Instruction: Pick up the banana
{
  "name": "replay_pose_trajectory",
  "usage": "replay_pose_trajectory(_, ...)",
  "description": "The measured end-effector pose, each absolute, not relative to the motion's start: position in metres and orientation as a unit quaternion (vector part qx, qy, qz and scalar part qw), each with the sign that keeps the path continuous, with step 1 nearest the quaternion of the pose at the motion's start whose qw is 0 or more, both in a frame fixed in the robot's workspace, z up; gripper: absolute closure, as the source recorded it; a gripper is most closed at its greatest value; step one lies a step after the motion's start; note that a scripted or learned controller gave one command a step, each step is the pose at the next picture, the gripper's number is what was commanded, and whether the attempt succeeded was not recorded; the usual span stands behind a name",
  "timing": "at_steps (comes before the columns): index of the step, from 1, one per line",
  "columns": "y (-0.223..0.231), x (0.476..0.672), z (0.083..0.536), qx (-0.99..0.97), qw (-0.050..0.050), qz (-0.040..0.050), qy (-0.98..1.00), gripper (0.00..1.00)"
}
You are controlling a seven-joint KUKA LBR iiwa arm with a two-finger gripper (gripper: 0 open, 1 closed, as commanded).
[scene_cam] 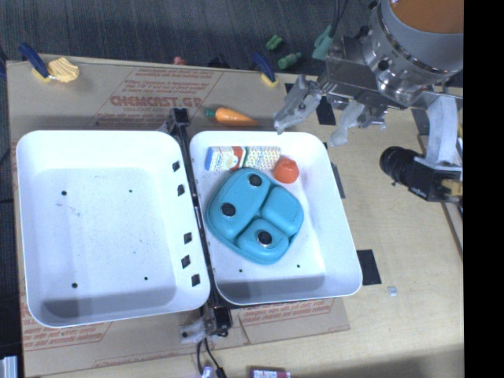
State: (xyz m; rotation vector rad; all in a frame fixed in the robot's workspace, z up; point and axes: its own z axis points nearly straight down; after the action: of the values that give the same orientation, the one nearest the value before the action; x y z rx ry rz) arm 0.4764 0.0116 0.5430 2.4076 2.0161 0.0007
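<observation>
The table (402,235) is pale wood with a sheet of printed cardboard (142,93) on its left part. Both bins sit on that sheet, touching along their inner sides. The left bin (24,211) is the wider one. The right bin (340,242) holds all the clutter.

The arm (417,22) comes in over the table's far right corner. Its claw (321,120) hangs just above the right bin's far right corner, fingers (293,113) spread apart with nothing between them.

In the right bin, the biggest thing is a blue tray (256,215) with three dark holes, lying tilted across the middle. Behind it, against the bin's far wall, a can (236,157) lies on its side, label up. A small red-orange ball (287,170) sits just right of the can and touches the tray's far edge.

Outside the bins, a carrot (231,116) lies on the cardboard right behind the right bin's far left corner.

As for the banana, the closest match is a small yellow lump (63,71) at the cardboard's far left corner. It's next to a blue clip (31,57), well apart from the claw and from both bins. It's too small for me to be sure what it is.
</observation>
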Motion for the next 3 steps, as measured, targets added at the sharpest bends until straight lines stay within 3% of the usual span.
replay_pose_trajectory(1, 0.077, 0.476, 0.45, 0.835, -0.001, -0.0021, 0.55, 0.0)
replay_pose_trajectory(2, 0.19, 0.476, 0.512, 0.782, 0.0, -0.0007, 0.623, 0.0)
replay_pose_trajectory(3, 0.216, 0.538, 0.447, 0.822, 0.0, -0.0032, 0.569, 0.0)
